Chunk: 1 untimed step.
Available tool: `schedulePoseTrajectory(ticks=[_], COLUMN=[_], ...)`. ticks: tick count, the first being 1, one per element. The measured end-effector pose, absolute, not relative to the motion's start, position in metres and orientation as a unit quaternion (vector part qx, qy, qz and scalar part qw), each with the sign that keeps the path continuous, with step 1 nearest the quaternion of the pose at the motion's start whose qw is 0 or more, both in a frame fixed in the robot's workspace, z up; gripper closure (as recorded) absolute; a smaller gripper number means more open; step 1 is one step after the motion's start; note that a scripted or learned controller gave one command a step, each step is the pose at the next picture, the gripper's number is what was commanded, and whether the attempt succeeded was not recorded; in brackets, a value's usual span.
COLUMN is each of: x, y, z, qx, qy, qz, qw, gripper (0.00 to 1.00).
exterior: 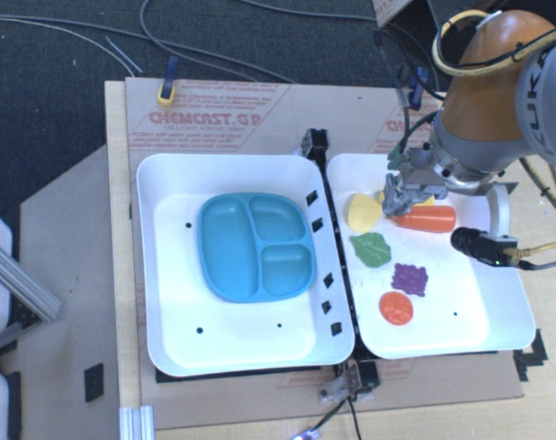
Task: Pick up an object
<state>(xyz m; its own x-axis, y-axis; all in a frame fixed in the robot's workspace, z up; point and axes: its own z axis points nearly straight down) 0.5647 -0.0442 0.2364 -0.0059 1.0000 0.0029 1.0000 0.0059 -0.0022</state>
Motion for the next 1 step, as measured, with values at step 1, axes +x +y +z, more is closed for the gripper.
schedulePoseTrajectory(ticks=[1], x=[0.5645], y=[0.0107], z=[0.2237], qx=[-0.705], qy=[-0.709], qz=[0.0003], qw=[0.002], gripper=[1.00])
